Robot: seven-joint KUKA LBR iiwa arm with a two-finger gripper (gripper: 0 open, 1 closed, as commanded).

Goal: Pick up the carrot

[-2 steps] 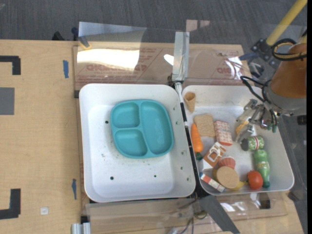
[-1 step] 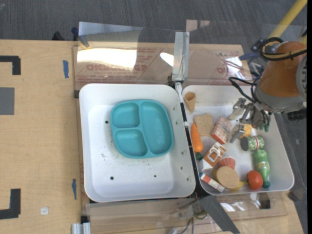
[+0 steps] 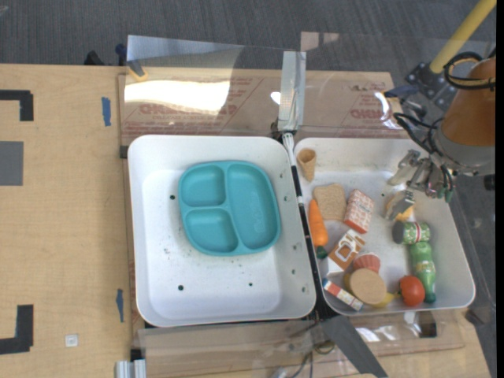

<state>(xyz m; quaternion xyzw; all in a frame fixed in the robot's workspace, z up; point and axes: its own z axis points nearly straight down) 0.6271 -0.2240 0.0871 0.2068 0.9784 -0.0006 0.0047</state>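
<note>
The carrot is a small orange piece lying lengthwise against the left wall of the right bin, near the bin's middle. My gripper hangs over the right bin's upper right part, well to the right of the carrot and apart from it. It sits just above a green bottle. Nothing shows held in it.
Around the carrot lie a bread slice, a red-and-white carton, a small box, a round bun, a tomato and a tan cup. The left bin holds a teal divided plate.
</note>
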